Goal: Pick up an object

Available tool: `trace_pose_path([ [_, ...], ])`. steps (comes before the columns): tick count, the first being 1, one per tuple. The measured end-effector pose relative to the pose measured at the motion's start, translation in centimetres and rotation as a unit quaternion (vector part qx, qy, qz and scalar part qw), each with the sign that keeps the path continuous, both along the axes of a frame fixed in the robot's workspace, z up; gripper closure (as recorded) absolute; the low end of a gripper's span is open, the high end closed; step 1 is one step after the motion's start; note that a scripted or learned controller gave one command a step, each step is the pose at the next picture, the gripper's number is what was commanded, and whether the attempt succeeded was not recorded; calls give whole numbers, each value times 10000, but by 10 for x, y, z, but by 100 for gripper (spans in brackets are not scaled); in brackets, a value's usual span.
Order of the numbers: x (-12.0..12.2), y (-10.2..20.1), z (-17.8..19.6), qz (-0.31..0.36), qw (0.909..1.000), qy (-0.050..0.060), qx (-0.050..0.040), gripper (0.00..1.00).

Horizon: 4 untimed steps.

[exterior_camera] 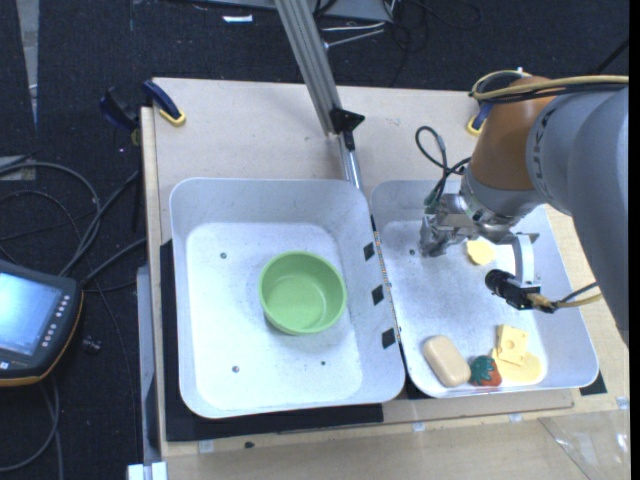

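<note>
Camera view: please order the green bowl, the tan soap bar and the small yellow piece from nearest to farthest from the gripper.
1. Small yellow piece, just right of the gripper.
2. Tan soap bar, right bin's front.
3. Green bowl, left bin.

The pale wooden tabletop (250,128) carries two shallow white bins side by side, their inner rims touching. The left bin (200,268) sits on a dark mat (170,408) that shows along its left and near edges. The right bin (570,353) lies beside it. Two blue-and-yellow clamps (160,103) grip the tabletop's far edge.
</note>
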State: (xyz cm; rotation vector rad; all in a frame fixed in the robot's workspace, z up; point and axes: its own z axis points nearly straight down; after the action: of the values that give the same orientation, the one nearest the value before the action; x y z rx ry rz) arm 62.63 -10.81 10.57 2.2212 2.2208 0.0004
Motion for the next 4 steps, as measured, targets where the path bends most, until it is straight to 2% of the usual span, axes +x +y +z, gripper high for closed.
trace_pose_path([
  [2,13,1,117,4,10000,-26,-2,100],
  [3,13,1,116,4,10000,4,1,100],
  [4,15,64,118,25,10000,3,8,100],
])
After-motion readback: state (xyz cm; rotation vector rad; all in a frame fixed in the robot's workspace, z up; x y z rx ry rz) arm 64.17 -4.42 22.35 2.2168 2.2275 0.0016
